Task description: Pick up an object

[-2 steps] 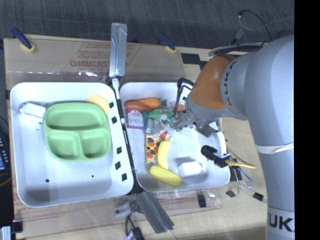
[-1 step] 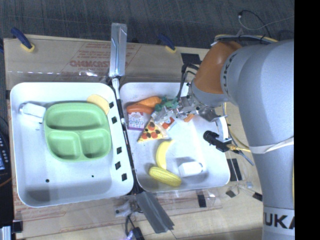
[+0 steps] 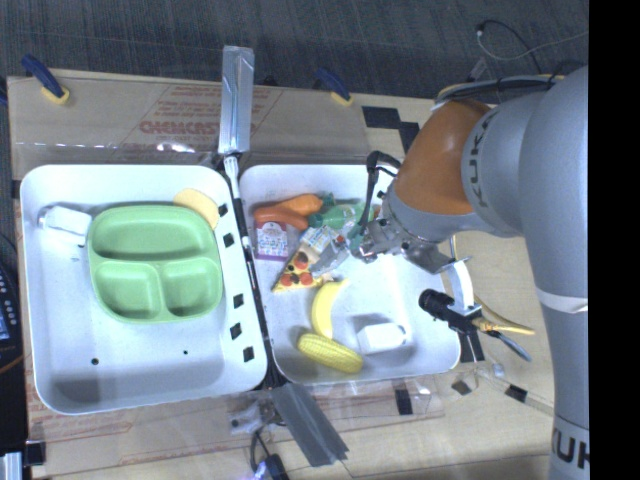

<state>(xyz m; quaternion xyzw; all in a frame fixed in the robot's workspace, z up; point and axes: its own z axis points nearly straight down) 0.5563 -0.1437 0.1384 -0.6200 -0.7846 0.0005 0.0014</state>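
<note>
The gripper (image 3: 362, 240) sits low in the right bin (image 3: 430, 353) among the clutter by the pizza slice (image 3: 297, 271), its grasp impossible to judge, so it should settle squarely over 1 toy, like the banana (image 3: 322, 309), before closing.

Arm (image 3: 560, 218): bulky smooth grey casing, black lettering near the bench's right edge
Wrist band (image 3: 445, 163): glossy orange
Cable (image 3: 372, 183): thin, black

Green tray (image 3: 155, 261); yellow banana (image 3: 322, 309)
</note>
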